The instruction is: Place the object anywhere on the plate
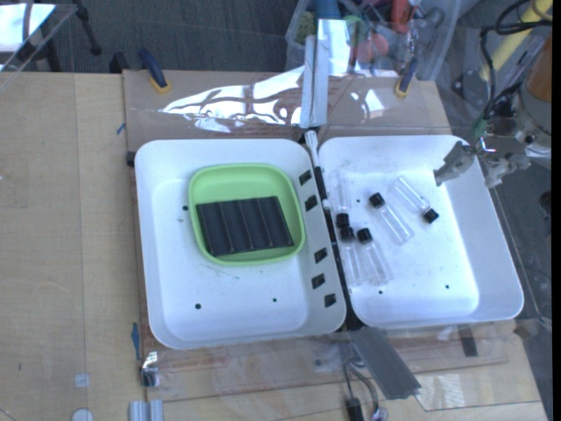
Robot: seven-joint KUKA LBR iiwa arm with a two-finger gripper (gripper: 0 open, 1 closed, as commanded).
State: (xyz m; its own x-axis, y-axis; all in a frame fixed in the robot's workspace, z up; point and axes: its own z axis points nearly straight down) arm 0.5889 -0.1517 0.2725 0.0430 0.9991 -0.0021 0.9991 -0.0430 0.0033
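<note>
A square green plate [203,187] sits in the left bin [166,261]. A black ridged block [244,225] lies on it and covers most of its floor. Several clear vials with black caps lie in the right bin [473,261]: one [415,200] towards the back, one [388,217] in the middle, and one [370,260] nearer the front. My gripper [458,163] hovers over the right bin's far right corner, well apart from the vials and far from the plate. Nothing shows in its grasp.
A row of small black tabs [317,254] runs along the divider between the bins. Crinkled clear plastic [254,103] and a box of colourful items [377,7] lie behind the bins. Cables and grey parts [381,367] sit at the front.
</note>
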